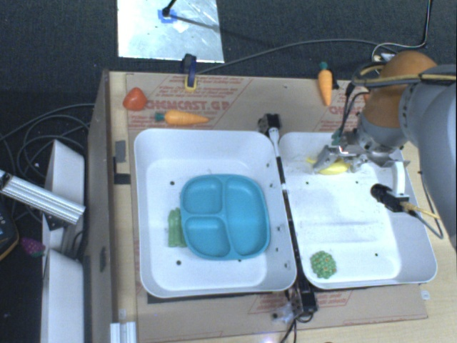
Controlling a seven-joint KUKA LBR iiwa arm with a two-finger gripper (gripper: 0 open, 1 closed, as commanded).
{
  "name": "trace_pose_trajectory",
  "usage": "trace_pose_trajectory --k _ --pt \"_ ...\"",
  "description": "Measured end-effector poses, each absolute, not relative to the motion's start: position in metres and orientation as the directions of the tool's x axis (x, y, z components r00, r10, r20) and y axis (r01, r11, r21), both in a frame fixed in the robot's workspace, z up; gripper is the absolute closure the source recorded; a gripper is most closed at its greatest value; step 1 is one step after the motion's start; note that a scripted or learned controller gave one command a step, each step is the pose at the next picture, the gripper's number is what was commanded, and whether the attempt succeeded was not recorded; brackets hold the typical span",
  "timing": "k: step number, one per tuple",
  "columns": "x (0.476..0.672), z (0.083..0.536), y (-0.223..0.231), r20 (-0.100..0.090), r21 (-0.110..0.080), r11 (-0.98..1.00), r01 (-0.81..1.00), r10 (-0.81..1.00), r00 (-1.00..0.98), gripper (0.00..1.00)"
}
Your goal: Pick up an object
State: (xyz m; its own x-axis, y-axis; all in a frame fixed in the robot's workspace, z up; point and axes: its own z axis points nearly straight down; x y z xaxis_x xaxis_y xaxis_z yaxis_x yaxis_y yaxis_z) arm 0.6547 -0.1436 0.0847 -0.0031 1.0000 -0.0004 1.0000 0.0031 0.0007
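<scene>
Dark carpet (43, 41) with cables (36, 131) and foil sheet (168, 18) around cardboard-topped bench (214, 98).

Red print on the cardboard sheet (214, 95) is too blurred to read.

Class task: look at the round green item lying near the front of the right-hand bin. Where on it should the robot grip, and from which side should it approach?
Probably straight down from above, closing across the middle of the green item. It is a small, rounded lump lying flat on the right bin floor, with bare floor all around and the walls set back, so no side seems blocked.
</scene>
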Motion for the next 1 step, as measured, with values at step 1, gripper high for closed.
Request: trace_pose_trajectory --k 1 --pt "0.6548 0.0952 -0.1438 -0.001 0.000 0.005 1.000 1.000 -0.005 1.00"
